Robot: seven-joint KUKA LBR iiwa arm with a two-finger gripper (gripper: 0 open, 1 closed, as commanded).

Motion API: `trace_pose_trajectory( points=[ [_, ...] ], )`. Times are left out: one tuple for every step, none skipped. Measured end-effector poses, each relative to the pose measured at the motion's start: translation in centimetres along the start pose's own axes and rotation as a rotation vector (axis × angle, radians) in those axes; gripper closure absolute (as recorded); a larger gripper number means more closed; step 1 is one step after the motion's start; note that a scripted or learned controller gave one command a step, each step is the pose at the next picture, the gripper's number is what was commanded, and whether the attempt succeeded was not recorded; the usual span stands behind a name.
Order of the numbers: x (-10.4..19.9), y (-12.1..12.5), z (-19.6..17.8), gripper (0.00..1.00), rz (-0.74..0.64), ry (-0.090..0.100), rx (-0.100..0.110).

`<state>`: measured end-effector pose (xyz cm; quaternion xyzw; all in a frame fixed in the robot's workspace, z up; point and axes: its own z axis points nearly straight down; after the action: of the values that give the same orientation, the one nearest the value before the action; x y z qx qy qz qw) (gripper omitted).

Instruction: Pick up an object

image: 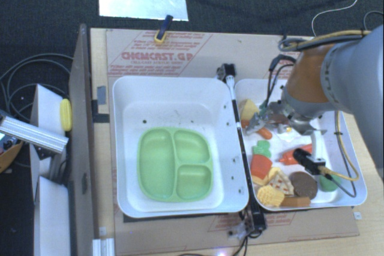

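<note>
Toys fill my right bin (pixel 354 174): yellow wedge (pixel 248 109) at top left, green piece (pixel 261 147) and red block (pixel 260 164) below it, corn (pixel 270 195), brown disc (pixel 303 184), orange piece (pixel 289 157) near the middle. Left bin (pixel 120 129) holds a green tray (pixel 175 163) w/ three compartments.

My end effector (pixel 264 122) is low over the right bin's upper left, just beside the wedge, w/ a small orange bit (pixel 266 134) right under it. Can't tell whether it's clenched or released, since wrist and cables block that area, and nothing is visibly lifted.

Step, as I judge it: reach/descend for a grasp, no pick confirmed. Likely target is the wedge or the orange bit, both close to the divider wall (pixel 239 129). Next move needs centring on one item, closing, then a straight lift. Risk: clipping the wall or nudging neighbours, as things are packed tight.
</note>
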<state>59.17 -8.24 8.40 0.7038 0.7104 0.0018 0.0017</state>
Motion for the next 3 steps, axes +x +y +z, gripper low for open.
trace_pose_trajectory(
  points=[
    [-1.4,-5.5,0.0,0.00,0.010,0.001,0.009],
    [-2.0,4.8,-0.3,0.00,0.001,-0.005,-0.002],
    [-2.0,4.6,-1.4,1.00,0.003,-0.003,-0.004]
  ],
)
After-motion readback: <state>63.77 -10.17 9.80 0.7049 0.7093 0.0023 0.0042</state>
